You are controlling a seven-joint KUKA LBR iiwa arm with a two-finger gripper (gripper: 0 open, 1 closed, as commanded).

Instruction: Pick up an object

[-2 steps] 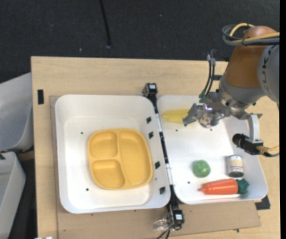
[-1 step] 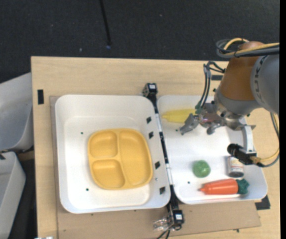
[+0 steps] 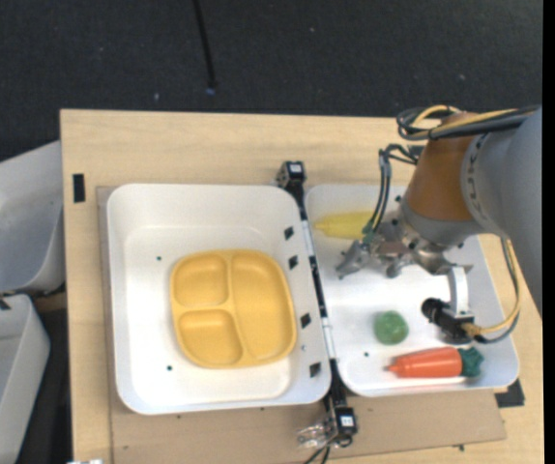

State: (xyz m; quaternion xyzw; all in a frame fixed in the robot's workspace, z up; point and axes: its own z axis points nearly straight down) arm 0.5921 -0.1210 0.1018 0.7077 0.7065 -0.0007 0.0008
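Item 1. Counter (image 3: 84,143): pale wood, across the middle and lower part of the frame, on a dark floor (image 3: 258,37). It carries two shallow white bins set side by side, touching along their inner walls.

Item 2. Left bin (image 3: 123,259): centre-left of the frame. It holds one yellow divided plate (image 3: 232,307) with three compartments, lying flat near the middle of the bin floor.

Item 3. Right bin (image 3: 355,346): centre-right of the frame. It holds three loose things:
- yellow object (image 3: 343,224), elongated, in the bin's upper left corner, close to the wall shared with the left bin; its right end is covered by the robot.
- green ball (image 3: 390,328), small and round, in the lower middle of the bin, apart from the other things.
- orange carrot (image 3: 432,362) with a green top at its right end, lying sideways along the bin's lower wall, just below and to the right of the green ball.

Item 4. Arm (image 3: 452,177): grey with an orange band, entering from the right edge and standing over the upper half of the right bin.

Item 5. Gripper (image 3: 374,257): low over the upper middle of the right bin, just below the yellow object and above the green ball. Whether it is spread or pressed together cannot be told, and no thing is seen held in it.
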